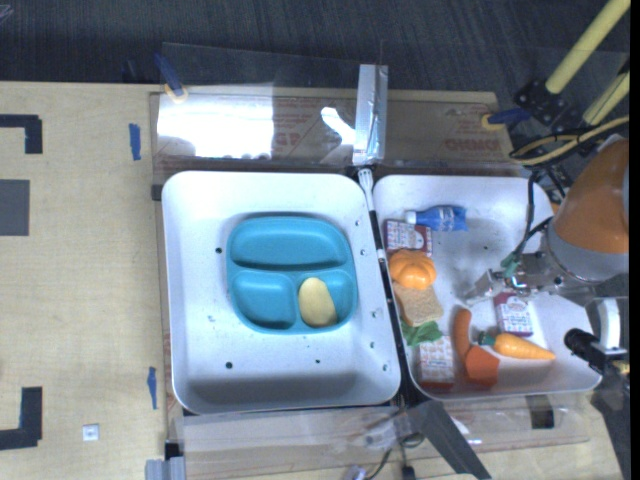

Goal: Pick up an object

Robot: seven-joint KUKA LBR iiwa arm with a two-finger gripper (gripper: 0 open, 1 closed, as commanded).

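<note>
My gripper is low inside the right bin, in the open space right of the orange fruit and just above a small red and white carton. Nothing is visibly held in it. An orange carrot lies below that carton. A red sausage and a red-orange piece lie left of the carrot. A small bottle with a blue cap, another carton, a tan slab and a third carton sit along the bin's left side.
The left bin holds a blue divided tray with a yellow oval object in its lower right compartment. The arm's orange band overhangs the right bin's right edge. Cables and a yellow bar are at the upper right.
</note>
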